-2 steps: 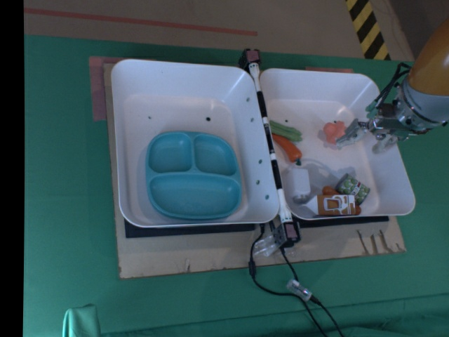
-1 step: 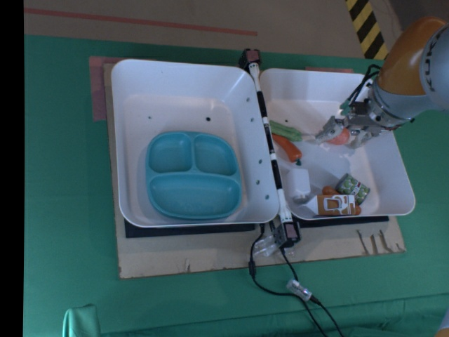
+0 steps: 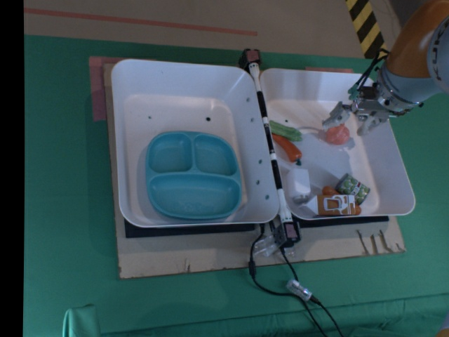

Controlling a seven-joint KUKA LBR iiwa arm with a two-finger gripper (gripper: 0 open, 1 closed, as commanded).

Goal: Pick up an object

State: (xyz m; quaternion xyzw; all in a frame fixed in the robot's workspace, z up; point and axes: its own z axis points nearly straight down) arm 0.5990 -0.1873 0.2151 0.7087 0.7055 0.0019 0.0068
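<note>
- The hand (image 3: 349, 121) hangs over the far part of the right bin (image 3: 393, 167), at the end of the grey arm with its orange band (image 3: 421, 34), which reaches in from the right.
- The hand is released: its two fingers (image 3: 332, 116) stand spread apart, and nothing is clamped between them.
- The step in hand seems to be the approach before a grasp; the hand is placed above its target but the object is not yet taken.
- The nearest object is a small red-orange piece (image 3: 337, 135), perhaps a toy fruit. It lies on the bin floor just under the hand, roughly between the two spread fingers as the camera sees it. Whether the fingers touch it cannot be told from this slanted view.
- The next move probably calls for a straight descent, so that the fingers come on both sides of the piece, and then a closing. The piece looks rounded, so it may slip out if the fingers close off centre.
- Further from the hand, near the divider, lie a green pod (image 3: 286, 130) and an orange carrot (image 3: 287, 148), side by side.
- Nearer to the camera are a white block (image 3: 300, 182), an orange carton (image 3: 338, 204) and a small green can (image 3: 352, 187).
- The left bin (image 3: 133, 83) carries a blue divided plate (image 3: 193, 175), well apart from the hand.
- Both bins rest on the counter (image 3: 63, 153), which has a green cover.
</note>
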